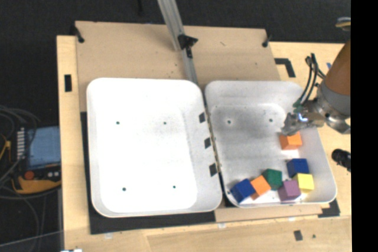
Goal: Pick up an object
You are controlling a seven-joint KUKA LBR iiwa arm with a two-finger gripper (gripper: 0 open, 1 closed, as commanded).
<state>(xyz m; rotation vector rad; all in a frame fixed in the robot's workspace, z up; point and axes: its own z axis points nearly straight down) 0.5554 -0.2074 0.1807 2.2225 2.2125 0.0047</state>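
Arm (338, 82) comes in from the right edge of the frame, mid-height, with the orange band visible at the edge. Gripper (293, 123) sits over the right side of the right bin (248, 97), close to its right wall. Can't tell how the gripper is set: it's small and blurred here.

Orange block (290, 140) lies directly below the gripper in the frame, just beside it or touching; can't tell which. Nothing is visibly held.

Remaining blocks are clustered in the lower right of the right bin:
- blue block (297, 166) below the orange one, yellow block (305, 181) just beneath it
- purple block (289, 189) just left of the yellow
- green block (273, 177) left of the purple
- a second orange block (260, 185) next to the green
- a second blue block (243, 190) at the left end of the row

Left bin (147, 144) is white, centre-left of the frame, right alongside the right bin.

Metal rail (168, 6) runs diagonally from top centre down to the gap between the bins. Cables and a blue box (44, 146) sit at the left edge.
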